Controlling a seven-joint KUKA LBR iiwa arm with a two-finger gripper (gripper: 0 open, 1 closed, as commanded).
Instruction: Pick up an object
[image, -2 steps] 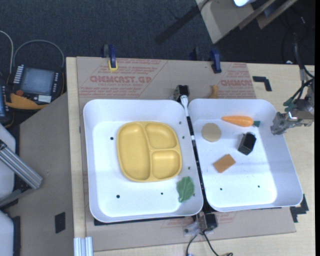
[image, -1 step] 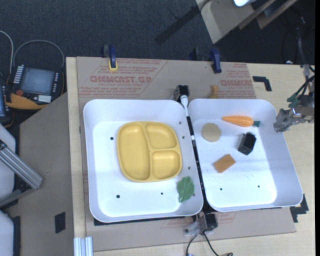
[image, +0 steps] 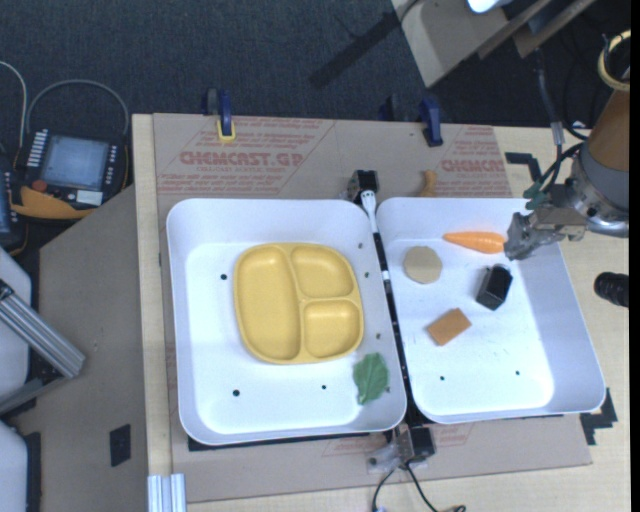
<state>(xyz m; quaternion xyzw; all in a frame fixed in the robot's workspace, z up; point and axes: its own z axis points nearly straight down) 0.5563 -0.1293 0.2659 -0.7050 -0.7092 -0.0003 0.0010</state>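
Note:
The right bin (image: 560, 370) holds an orange carrot (image: 474, 241), a round beige cookie (image: 423, 265), a small black block (image: 493, 287) and a tan square piece (image: 448, 327). My gripper (image: 521, 244) hangs at the carrot's right tip, just above the black block, with the arm coming in from the right. Nothing shows between its fingers.
The left bin (image: 195, 380) carries a yellow divided plate (image: 298, 301) and a green leaf (image: 371, 378) near its front right corner. A black clip (image: 365, 186) sits where the two bins meet at the back. Blue clamps hold the cardboard at the far edge.

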